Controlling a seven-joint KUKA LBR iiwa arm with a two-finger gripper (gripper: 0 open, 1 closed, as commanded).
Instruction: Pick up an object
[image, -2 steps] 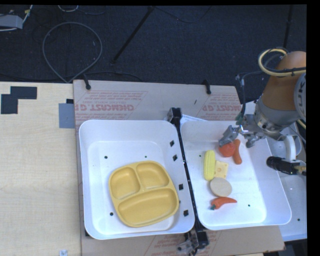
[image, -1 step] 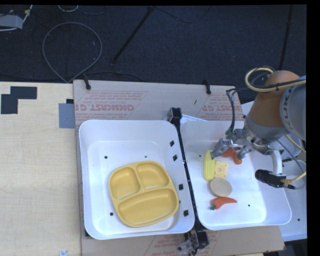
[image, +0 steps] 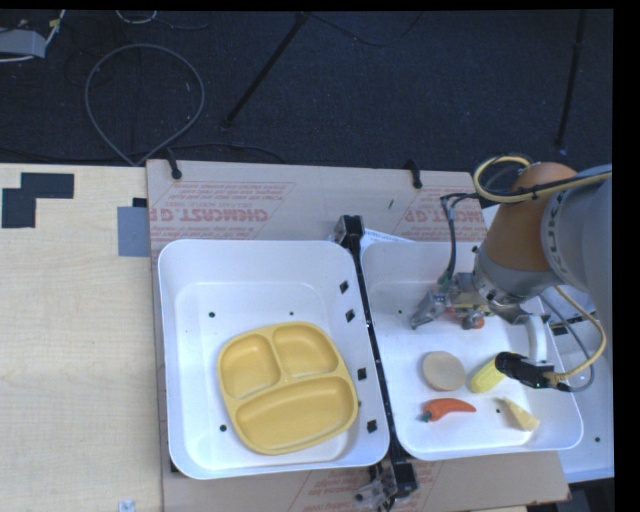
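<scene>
Gripper (image: 440, 306) low in right bin (image: 400, 420), far end | finger spread impossible to tell | nearest target tan disc (image: 443, 370); descend squarely, avoiding corn (image: 486, 376), carrot (image: 449, 408)

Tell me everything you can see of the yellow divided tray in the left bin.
The yellow tray looks like moulded plastic, with rounded corners and three compartments: two small ones at the far side, one long one at the near side. It lies flat, right side up, on the floor of the left bin, turned at a slant to the walls, toward the near right corner. Nothing is in its compartments, and nothing else touches it.
</scene>
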